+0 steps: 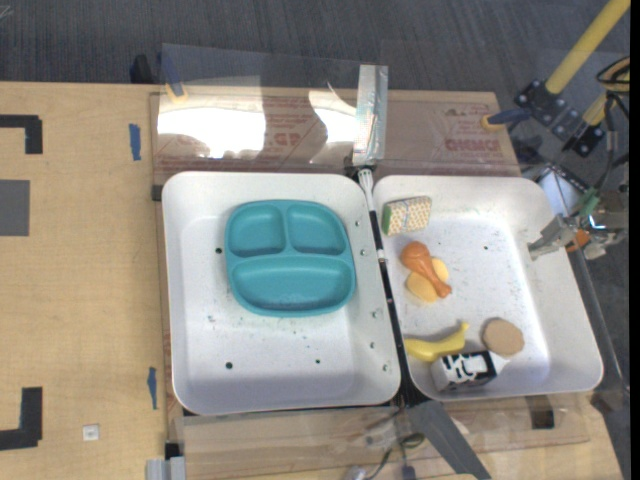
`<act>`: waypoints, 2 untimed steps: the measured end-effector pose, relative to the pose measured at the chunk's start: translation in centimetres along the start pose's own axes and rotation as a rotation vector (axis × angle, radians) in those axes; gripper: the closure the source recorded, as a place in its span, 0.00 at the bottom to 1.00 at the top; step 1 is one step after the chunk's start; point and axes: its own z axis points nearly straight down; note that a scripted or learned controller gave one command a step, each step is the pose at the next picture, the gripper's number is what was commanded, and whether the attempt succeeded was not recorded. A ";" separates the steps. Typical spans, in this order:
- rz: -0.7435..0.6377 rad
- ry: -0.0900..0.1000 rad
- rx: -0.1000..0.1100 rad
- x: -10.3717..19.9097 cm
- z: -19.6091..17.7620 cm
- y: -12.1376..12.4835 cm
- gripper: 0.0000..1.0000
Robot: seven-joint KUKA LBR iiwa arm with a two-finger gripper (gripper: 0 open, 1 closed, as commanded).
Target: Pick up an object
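Only a little of the robot is visible: a grey metal tip at the right bin's right rim may be the gripper, but it is too small and cluttered to say how it stands.

In the left bin a teal divided plate lies alone. The right bin holds a corn cob piece near its top left, an orange drumstick-shaped toy touching a yellow-orange piece, a banana, a round brown disc, and a black-and-white item at the lower rim; its markings cannot be read.

Behind the bins, the red print on the cardboard sheet is blurred, and glare from a clear plastic panel washes out the rest.
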 end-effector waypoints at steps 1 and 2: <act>0.135 -0.001 -0.008 4.8 -9.3 3.1 0.00; 0.190 -0.002 -0.004 3.5 -10.6 5.4 0.00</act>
